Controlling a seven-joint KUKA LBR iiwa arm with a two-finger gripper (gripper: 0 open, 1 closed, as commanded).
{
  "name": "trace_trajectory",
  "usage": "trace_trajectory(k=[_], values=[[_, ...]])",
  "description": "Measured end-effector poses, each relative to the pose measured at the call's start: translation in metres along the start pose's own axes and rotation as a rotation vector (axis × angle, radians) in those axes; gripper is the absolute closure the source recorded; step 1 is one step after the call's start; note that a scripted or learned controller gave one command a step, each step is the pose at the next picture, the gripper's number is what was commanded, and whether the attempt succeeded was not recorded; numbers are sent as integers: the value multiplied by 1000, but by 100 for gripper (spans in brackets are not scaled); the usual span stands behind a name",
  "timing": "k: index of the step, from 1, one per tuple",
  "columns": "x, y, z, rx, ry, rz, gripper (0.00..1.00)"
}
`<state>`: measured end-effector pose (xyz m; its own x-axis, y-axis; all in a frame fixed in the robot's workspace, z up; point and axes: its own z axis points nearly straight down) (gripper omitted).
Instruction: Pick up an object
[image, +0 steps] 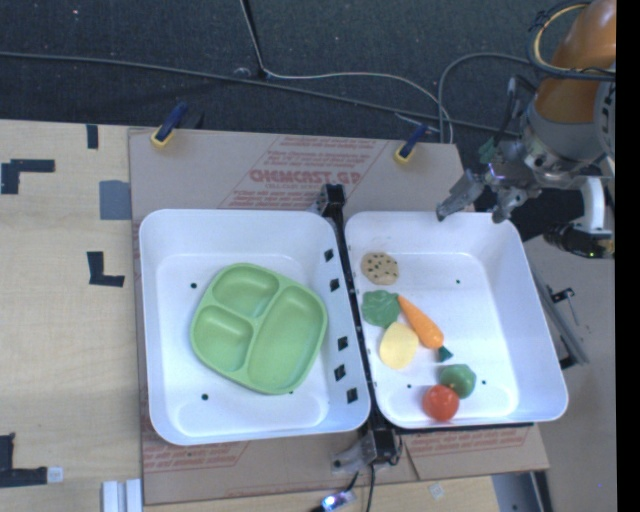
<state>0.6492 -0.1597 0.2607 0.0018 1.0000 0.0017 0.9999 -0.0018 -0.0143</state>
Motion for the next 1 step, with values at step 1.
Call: trace_trajectory(k=[1], values=[[0, 2, -8, -13, -2, -3, 0]])
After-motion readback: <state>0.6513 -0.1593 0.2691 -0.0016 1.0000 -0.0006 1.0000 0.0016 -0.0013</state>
